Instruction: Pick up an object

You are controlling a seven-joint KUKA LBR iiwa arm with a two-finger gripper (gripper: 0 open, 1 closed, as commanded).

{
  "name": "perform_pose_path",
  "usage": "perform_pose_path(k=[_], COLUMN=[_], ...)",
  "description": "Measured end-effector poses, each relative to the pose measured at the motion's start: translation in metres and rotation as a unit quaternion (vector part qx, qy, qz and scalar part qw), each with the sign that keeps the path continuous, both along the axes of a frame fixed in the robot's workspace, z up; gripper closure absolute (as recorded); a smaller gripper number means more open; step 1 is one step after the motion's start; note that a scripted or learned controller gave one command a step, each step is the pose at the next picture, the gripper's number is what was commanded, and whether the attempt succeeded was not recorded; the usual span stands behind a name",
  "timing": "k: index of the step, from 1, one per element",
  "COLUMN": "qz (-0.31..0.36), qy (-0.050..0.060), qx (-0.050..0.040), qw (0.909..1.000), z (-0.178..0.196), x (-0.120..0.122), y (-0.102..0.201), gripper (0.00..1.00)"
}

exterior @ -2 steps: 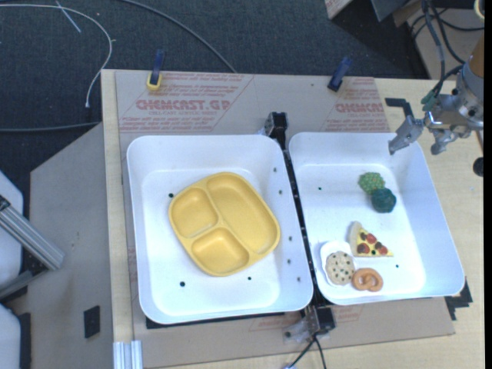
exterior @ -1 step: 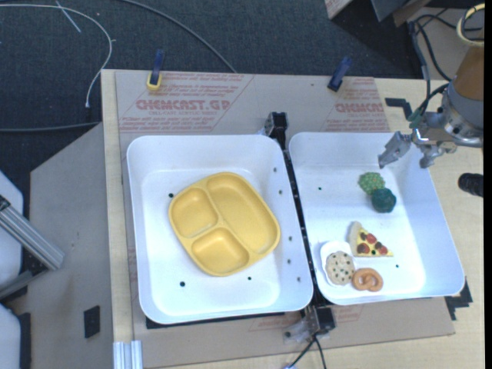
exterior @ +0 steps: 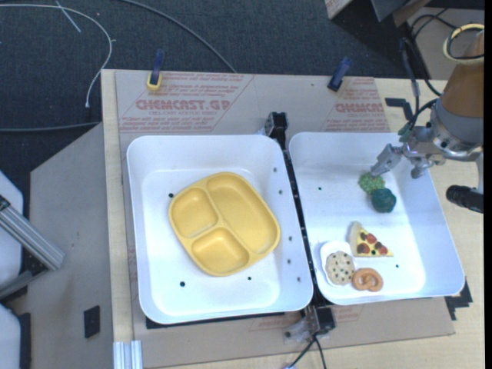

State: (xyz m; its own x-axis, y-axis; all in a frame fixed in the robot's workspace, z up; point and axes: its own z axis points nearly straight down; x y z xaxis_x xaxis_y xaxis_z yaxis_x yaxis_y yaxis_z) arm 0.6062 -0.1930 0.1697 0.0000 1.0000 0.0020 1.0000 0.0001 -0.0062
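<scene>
Worktop (exterior: 115, 206) carrying two white bins: the left bin (exterior: 146, 206) holds a yellow divided plate (exterior: 223, 221), the right bin (exterior: 430, 260) the toy foods, grouped within the arm's reach. The jaws (exterior: 403, 160) stand open and empty, just above a broccoli toy (exterior: 377, 192) in the right bin's far half. Its long axis runs diagonally, leafy end nearest the jaws, probably the intended target.

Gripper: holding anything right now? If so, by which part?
Nothing held. The gripper sits open above the right bin, its fingers apart and bare, just up and right of the green broccoli toy.
</scene>
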Motion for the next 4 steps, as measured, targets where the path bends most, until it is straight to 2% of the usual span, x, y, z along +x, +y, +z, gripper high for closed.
perform_pose_path(k=[1,2,4], qz=[0.001,0.001,0.0], qy=[0.0,-0.004,-0.007], qx=[0.0005,-0.0004,-0.002], qw=[1.0,1.0,1.0], z=[-0.054,-0.038,0.055], x=[0.003,0.005,0.001], y=[0.01,0.01,0.003], gripper=[0.0,1.0,1.0])
